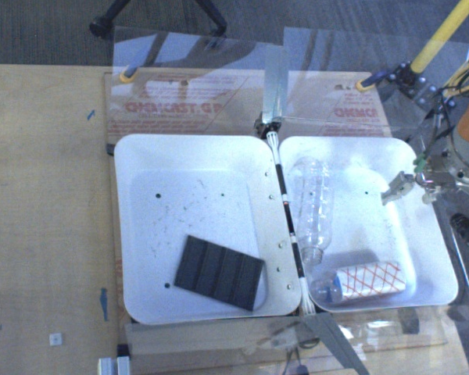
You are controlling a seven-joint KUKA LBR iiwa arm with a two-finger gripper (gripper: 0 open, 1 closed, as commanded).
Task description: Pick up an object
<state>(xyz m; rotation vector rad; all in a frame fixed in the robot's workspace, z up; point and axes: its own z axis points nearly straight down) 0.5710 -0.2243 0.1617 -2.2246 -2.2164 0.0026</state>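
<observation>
In the left bin [141,170], a black ribbed slab [219,273] lies flat near the front. The right bin [430,233] holds a clear plastic bottle [313,205], which lies along its left wall. A pack with a red-and-white lattice print [371,280] rests at the front of that bin, with a bluish end toward the left. My gripper [396,187] hangs over the right bin's right side, near the rim, well apart from the bottle and the pack. Nothing shows in its grasp.
Clear plastic panels with red lettering [172,104] stand behind both bins. A yellow pole [445,26] and cables cross the top right. A chair base [156,6] stands on the floor beyond the bench. Bare wooden bench top [47,209] lies to the left.
</observation>
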